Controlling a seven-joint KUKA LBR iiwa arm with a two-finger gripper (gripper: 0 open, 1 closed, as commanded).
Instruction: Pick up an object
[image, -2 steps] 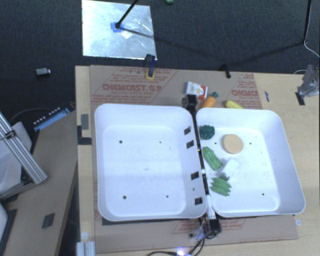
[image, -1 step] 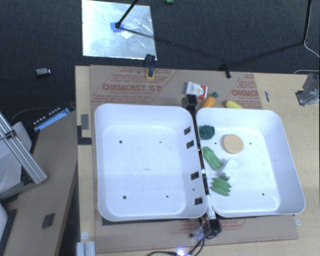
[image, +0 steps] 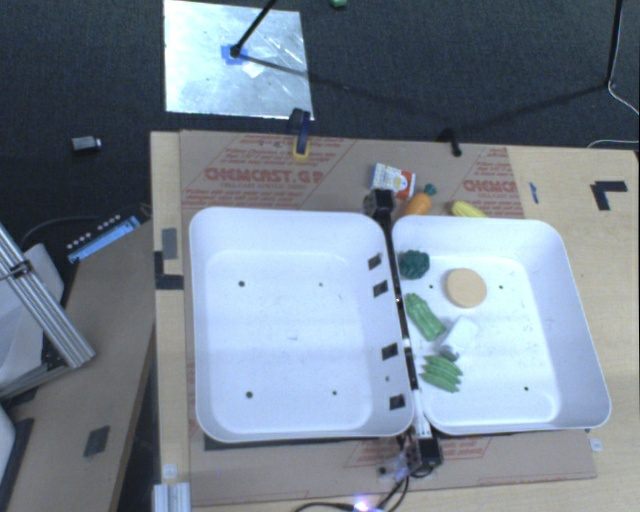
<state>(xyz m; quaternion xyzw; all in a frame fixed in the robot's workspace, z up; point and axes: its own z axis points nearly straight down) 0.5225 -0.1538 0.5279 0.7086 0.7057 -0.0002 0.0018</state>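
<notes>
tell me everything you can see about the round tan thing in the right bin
The round tan disc is a flat, cookie-like piece, light brown with a slightly paler rim, smooth and matte as it looks. It lies flat on the floor of the right bin, in the upper middle part. It seems to touch nothing else: the dark green bumpy piece sits apart to its left, and the small white block lies just below it with a narrow gap.

Small white piece (image: 462, 331) in right bin (image: 560, 300), too blurred to identify.
</notes>
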